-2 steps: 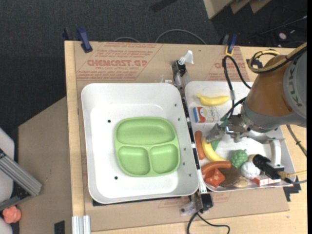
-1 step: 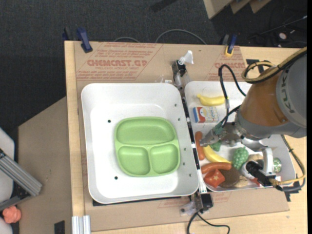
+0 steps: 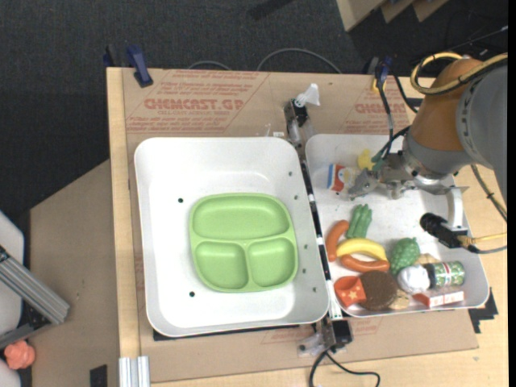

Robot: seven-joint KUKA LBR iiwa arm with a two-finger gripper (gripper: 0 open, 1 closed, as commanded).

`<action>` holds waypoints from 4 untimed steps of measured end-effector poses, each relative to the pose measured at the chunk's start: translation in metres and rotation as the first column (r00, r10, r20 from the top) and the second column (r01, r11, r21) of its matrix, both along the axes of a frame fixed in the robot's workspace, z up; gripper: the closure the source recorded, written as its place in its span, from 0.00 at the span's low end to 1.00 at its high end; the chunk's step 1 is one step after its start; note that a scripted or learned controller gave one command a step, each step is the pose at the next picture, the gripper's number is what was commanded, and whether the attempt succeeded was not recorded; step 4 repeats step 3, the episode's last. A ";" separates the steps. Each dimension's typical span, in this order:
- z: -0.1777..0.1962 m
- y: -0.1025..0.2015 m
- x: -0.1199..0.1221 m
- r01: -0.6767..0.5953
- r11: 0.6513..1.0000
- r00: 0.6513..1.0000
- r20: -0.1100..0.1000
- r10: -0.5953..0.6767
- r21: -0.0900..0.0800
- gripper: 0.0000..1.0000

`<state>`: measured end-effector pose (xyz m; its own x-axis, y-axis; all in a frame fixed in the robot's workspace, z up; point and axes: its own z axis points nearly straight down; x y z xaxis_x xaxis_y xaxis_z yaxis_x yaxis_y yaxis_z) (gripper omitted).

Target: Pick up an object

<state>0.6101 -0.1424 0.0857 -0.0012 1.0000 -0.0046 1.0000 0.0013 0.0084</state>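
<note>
The claw [image 3: 372,184] hangs low over the back part of the right white bin [image 3: 482,285]. I cannot tell if the claw is spread apart or pressed together.

Just to the left of the claw lies a small card [image 3: 337,176] with red and blue on it. A little yellow thing [image 3: 364,160] sits close by the claw, toward the back wall of the bin.

The toys to pick up all lie in this same bin. Nearer the front than the claw, a green veggie [image 3: 359,218] lies at a slant. Beside it, by the bin's left wall, is an orange sausage [image 3: 335,236]. A yellow banana [image 3: 361,251] lies right under those two, and it looks like it touches them. A green broccoli [image 3: 405,253] sits to the right of the banana.

Along the front wall there is a red piece [image 3: 347,291] with a brown lump [image 3: 379,291] pressed against it. Next comes a small can [image 3: 439,276] lying on its side, and a red and white box [image 3: 443,299] just in front of the can.

The left white bin [image 3: 161,176] holds a green plate [image 3: 242,216] with three parts. Both bins rest on a brown board [image 3: 201,95].
</note>
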 end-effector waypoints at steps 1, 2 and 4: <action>-0.001 0.031 -0.045 0.001 1.000 1.000 -0.014 -0.001 0.007 0.00; 0.009 0.030 -0.043 0.002 1.000 1.000 -0.008 -0.002 0.005 1.00; 0.105 0.131 -0.042 -0.010 1.000 1.000 0.002 0.010 0.009 1.00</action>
